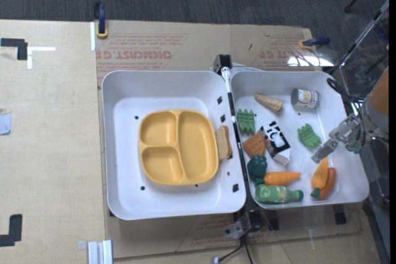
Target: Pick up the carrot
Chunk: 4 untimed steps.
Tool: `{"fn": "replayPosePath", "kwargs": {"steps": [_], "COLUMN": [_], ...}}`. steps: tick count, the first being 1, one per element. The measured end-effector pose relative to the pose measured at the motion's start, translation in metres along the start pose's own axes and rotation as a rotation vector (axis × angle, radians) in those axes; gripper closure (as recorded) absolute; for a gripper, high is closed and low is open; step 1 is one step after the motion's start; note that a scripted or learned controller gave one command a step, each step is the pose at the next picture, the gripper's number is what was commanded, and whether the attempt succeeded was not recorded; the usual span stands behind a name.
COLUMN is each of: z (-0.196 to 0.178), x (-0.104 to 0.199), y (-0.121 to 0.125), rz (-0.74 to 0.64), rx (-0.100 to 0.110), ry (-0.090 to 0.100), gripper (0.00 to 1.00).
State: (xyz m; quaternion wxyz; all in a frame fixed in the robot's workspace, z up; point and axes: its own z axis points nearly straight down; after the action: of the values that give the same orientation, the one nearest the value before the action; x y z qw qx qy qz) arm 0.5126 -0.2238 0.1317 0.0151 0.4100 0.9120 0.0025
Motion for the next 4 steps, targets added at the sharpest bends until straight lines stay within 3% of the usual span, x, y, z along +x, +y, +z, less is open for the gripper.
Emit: {"fn": "replayPosePath", "kwargs": {"steps": [1,2,3,4], "z": [0.04,0.03,0.03,0.02], "x": [0.004,0.002,0.002,0.0], "y": [-0.001,0.0,0.0,0.001], "rz": [0.155,0.157,0.157,0.157], "rx": [0.018,0.016,0.016,0.013], "ry": [0.024,0.02,0.02,0.014], "gripper": [0.0,1.0,0.0,1.0]}}
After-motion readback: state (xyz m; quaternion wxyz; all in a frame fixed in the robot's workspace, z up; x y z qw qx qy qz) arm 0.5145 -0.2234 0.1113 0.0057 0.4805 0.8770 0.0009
